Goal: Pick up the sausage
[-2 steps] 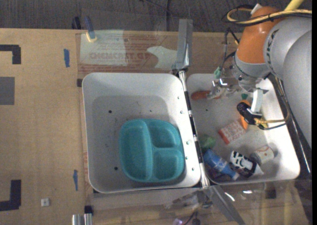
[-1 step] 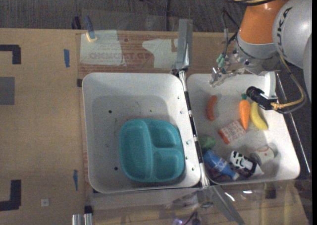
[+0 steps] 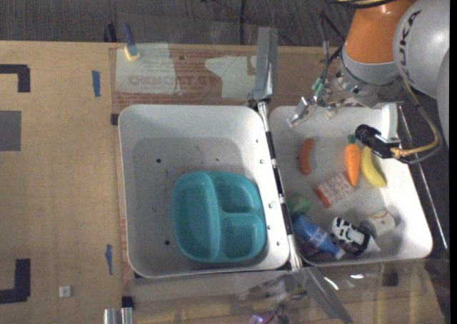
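The sausage point(image 3: 306, 155) is a short reddish-orange link lying almost upright on the floor of the right bin point(image 3: 418, 240), near that bin's left wall. My gripper point(image 3: 303, 110) hangs over the bin's upper left part, above and slightly behind the sausage and apart from it. It points down and to the left. The sausage is not in its grasp and nothing else shows at its tip.
Right of the sausage lie a carrot point(image 3: 353, 163) and a banana point(image 3: 372, 168). A small orange box point(image 3: 334, 190), a green piece point(image 3: 298, 205), a blue bottle point(image 3: 315, 234), a black-and-white toy point(image 3: 349, 234) and a white cup point(image 3: 379, 224) fill the bin's near part. The left bin point(image 3: 143, 137) holds a teal divided plate point(image 3: 218, 217).
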`<state>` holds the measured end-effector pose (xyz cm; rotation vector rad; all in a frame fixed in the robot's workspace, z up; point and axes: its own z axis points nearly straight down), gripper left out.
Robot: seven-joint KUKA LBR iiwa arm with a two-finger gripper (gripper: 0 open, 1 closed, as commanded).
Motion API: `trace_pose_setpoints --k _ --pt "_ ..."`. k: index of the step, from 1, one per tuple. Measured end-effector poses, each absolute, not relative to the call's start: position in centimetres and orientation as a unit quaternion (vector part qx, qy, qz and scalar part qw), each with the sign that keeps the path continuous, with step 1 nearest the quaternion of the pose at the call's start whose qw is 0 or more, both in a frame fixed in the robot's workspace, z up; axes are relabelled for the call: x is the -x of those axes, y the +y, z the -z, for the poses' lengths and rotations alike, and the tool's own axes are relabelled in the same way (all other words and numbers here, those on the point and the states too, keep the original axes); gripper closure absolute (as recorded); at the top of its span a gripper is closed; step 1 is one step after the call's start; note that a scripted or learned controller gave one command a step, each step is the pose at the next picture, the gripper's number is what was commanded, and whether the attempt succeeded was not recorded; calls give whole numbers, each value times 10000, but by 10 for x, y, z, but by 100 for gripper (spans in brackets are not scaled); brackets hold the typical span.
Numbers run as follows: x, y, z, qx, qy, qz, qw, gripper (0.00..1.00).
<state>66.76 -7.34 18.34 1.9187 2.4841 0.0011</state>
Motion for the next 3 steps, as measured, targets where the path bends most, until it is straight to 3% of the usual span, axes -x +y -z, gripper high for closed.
trace_pose_setpoints --k 1,2,3 --pt "-645 -120 -94 -5744 8185 -2 -2 0" --pt "-646 -122 -102 -5762 8173 -11 7 100" --pt "-661 -76 -243 -5197 8544 -6 13 100"
